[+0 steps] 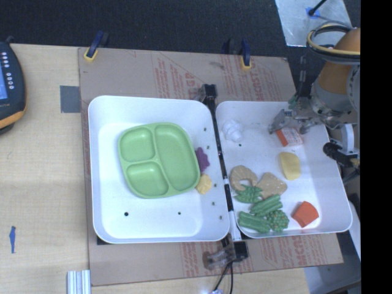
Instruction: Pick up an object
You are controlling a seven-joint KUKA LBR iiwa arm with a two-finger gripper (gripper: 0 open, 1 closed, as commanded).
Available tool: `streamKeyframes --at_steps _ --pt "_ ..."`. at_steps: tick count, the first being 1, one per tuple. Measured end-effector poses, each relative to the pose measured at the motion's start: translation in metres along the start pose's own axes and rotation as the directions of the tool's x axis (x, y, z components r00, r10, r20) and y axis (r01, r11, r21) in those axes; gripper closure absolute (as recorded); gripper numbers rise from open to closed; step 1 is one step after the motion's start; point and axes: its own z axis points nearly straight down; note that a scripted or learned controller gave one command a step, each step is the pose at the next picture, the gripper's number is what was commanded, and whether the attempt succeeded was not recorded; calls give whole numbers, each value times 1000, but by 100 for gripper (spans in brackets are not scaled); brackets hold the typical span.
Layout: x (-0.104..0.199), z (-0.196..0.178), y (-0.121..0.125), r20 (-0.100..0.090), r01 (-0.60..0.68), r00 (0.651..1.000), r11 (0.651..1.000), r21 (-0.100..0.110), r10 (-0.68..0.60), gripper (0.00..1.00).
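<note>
My gripper (288,125) hangs low over the back right part of the right bin (331,182), at the end of the grey and orange arm. A small red piece (282,138) lies just under and in front of it, beside a pale scrap (295,138). Whether the gripper touches the red piece is unclear. Further forward in the same bin lie a yellow lump (290,165), an orange-red block (305,214), two tan bread-like pieces (243,176) and several green vegetables (263,212). A small white item (232,130) sits at the bin's back left.
The left bin (110,219) holds a green divided plate (159,159), with a purple item (202,158) and a small yellow item (204,184) at its right side. Clamps (209,93) join the bins. A handheld control unit (9,84) lies at the far left.
</note>
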Motion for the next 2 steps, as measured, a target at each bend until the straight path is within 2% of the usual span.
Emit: streamKeyframes --at_steps 1,2 --pt "-3 -43 -81 -5 -6 1000 1000 15 6 0" --pt "15 4 -78 -6 -1 1000 1000 15 1 0"
